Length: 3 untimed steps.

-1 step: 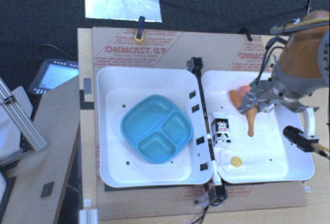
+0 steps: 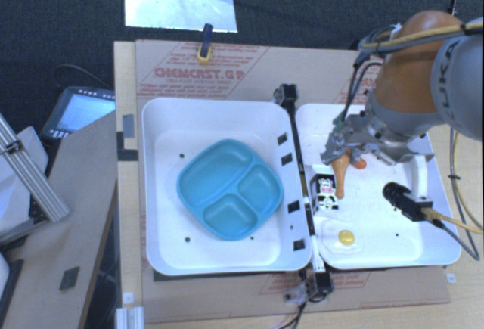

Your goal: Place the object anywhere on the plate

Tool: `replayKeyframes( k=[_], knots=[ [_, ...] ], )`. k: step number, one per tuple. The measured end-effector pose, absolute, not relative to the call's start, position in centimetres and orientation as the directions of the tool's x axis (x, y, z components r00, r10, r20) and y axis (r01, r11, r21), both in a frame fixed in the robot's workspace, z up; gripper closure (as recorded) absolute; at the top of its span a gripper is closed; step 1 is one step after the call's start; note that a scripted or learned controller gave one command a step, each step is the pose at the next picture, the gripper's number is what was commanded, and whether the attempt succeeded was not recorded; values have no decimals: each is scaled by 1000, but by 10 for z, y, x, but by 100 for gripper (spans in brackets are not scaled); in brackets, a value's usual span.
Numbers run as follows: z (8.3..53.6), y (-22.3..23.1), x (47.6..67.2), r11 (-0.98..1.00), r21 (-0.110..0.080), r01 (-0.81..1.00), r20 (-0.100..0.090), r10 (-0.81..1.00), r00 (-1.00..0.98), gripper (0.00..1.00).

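Nearest, at 7 o'clock in right white bin (image 2: 389, 244), white-and-yellow toy fried egg (image 2: 345, 237). Centred in left white bin (image 2: 174, 131), blue sectioned plastic plate (image 2: 229, 189). At 9 o'clock of right white bin, orange tapered toy (image 2: 341, 175) just under gripper (image 2: 344, 153); open or closed, cannot tell.

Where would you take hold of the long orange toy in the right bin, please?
Grip the orange toy probably across its slim middle, coming from straight above: it is long and narrow, and the cow figure crowds its near end.
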<state>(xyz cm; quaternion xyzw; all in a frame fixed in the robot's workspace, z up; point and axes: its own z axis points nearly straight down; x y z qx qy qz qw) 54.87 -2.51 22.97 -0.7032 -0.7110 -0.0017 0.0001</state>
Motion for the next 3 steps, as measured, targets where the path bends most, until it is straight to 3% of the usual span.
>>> replayKeyframes(
  k=[3],
  knots=[
    [222,137,601,10,2,1000,2,1000,-10,100]
  ],
)
